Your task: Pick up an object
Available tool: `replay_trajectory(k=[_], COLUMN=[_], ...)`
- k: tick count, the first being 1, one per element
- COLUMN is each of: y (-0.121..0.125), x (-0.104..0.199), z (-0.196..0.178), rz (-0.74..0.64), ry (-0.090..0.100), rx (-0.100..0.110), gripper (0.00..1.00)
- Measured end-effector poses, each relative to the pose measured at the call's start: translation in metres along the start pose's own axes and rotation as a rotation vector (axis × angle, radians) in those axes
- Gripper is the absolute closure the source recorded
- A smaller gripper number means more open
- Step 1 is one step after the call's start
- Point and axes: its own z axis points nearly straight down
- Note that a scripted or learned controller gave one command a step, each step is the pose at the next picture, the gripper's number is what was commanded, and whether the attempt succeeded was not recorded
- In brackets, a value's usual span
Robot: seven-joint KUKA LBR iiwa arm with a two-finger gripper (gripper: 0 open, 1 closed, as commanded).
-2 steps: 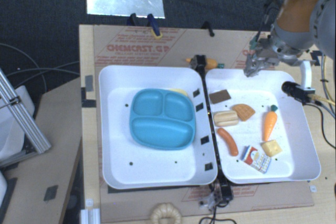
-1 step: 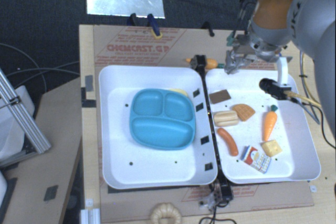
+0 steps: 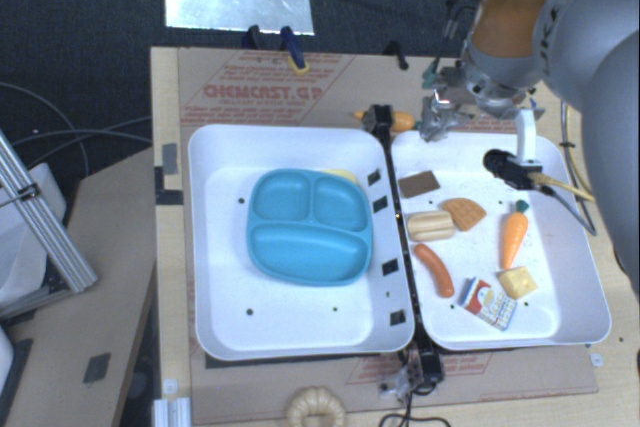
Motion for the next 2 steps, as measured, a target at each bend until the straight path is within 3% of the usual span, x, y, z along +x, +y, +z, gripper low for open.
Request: replay_trajectory(k=[1,2], y=[0.002,0.000], x=[-0.010,0.001], z=[-0.018,-0.019], rz=[0.006,0.001], ry=[0.000,0.000], rx=[-0.002,0.000], gripper=[1.00,1.00])
